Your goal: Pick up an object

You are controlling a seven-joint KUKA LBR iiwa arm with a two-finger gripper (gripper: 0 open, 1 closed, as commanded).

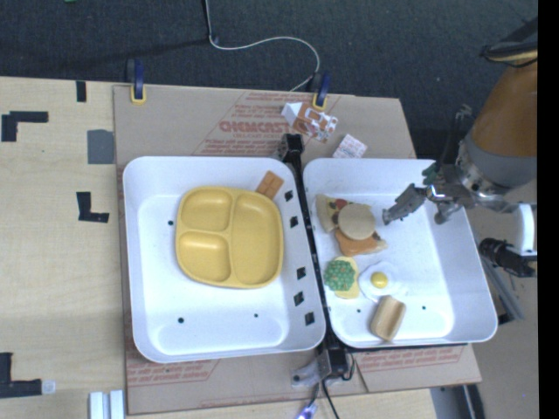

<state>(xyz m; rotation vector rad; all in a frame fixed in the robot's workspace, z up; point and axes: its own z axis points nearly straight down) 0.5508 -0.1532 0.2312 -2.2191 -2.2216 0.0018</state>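
Toy burger [356,226] left of centre in right bin [454,260], gripper [417,203] hung just right of it, fingers spread open, nothing held, yellow divided plate [231,236] in left bin [157,260].

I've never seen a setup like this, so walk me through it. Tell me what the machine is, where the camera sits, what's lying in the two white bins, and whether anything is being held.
The single picture comes from a camera fixed above the bench, looking down at a slant. The machine is a robot arm reaching in from the right, grey with an orange band. At its end is a gripper with two fingers, hanging over the right bin. I see nothing between the fingers.

The left bin holds a yellow divided plate and a small brown block by the plate's far edge. The right bin holds toy food: a sandwich, a broccoli piece, a fried egg and a bread roll. Both bins rest on cardboard.
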